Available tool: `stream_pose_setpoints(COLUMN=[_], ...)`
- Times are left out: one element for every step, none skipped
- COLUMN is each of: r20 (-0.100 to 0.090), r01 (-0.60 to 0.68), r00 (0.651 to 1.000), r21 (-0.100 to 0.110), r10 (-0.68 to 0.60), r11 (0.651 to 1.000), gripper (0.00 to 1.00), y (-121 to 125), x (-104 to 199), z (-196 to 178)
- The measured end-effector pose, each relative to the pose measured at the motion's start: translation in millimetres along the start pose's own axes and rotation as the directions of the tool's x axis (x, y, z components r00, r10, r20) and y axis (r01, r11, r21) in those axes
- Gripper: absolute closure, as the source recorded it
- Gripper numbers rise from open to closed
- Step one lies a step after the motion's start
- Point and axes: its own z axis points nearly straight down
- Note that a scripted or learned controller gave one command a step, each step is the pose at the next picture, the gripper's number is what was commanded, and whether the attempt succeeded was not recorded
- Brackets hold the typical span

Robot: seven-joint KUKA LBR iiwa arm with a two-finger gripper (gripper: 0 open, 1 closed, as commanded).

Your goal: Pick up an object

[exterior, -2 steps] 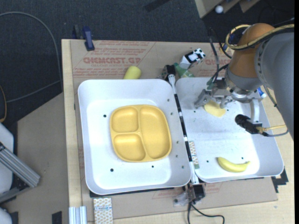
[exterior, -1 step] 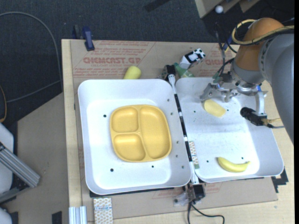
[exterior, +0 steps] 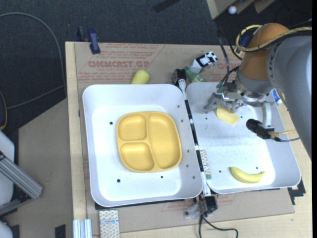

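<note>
I see the gripper [exterior: 224, 102] low over the far part of the right bin [exterior: 277, 175], with a pale yellow object [exterior: 228, 116] just below its fingers; I cannot tell whether it grips that piece or how the fingers stand. A banana [exterior: 246, 174] lies near the bin's near edge. In the left bin [exterior: 99, 133] sits a yellow divided plate [exterior: 148, 141].
</note>
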Motion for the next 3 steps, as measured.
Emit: stream_pose_setpoints(r20=[0.003, 0.0, 0.001], r01=[-0.001, 0.0, 0.0], r00=[1.0, 1.0, 1.0], r21=[-0.005, 0.0, -0.002], r10=[0.001, 0.0, 0.0], r11=[1.0, 1.0, 1.0], gripper=[0.0, 0.0, 1.0], y=[13, -3, -2], x=[-32, -8, -8], z=[0, 0, -11])
